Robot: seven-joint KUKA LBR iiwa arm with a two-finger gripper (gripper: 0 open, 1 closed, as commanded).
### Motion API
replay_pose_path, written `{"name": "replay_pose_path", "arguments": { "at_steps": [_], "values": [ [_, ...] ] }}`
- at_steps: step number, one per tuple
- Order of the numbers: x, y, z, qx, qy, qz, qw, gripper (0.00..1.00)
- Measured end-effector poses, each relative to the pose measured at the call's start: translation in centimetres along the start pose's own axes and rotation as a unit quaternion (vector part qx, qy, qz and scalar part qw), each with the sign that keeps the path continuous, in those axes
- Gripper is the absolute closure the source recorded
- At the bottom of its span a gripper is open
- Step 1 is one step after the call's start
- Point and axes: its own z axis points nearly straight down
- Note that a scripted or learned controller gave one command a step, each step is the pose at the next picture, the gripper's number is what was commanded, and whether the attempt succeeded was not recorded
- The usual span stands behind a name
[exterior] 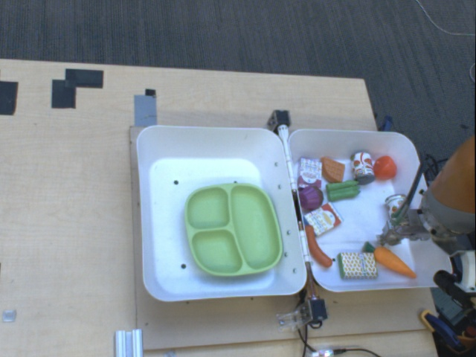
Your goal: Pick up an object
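Scene: wooden bench point(67, 199) seen from above, two shallow white bins side by side at centre-right of frame.
Left bin point(160, 274): holds a light-green divided plate point(233, 229) w/ three compartments, lying flat in the bin's lower-middle.
Right bin point(405, 146): scattered toy food.
Arm point(455, 188): enters from right edge of frame, orange band visible at mid-right, grey wrist below it.
Gripper point(392, 236): down inside the right bin, lower-right part, just above the carrot's leafy end.
Jaws: can't tell whether spread or pressed together; the tips are too small and dark vs. the bin floor. Nothing seen between them.
Carrot point(394, 262): orange, lying flat at lower right of right bin, green top pointing up-left, just below and beside the gripper tip; touching or not, can't tell.
Box point(358, 265): small green-and-white packet, just left of the carrot, near bin's lower rim.
Chili point(318, 250): red-orange, slanted along the bin's left wall, lower part.
Pouch point(323, 219): white packet w/ red print, centre-left of bin.
Onion point(310, 197): purple, just above the pouch.
Cucumber point(343, 191): green, right of the onion.
Can point(362, 166): small, upper part of bin, w/ a tomato point(384, 168) just right of it.
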Motion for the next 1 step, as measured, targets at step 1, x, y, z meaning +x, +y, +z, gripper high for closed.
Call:
{"name": "replay_pose_path", "arguments": {
  "at_steps": [1],
  "values": [
    [-1.18,6.18,0.8,-0.004,-0.001,-0.002,1.0,1.0]
  ]
}}
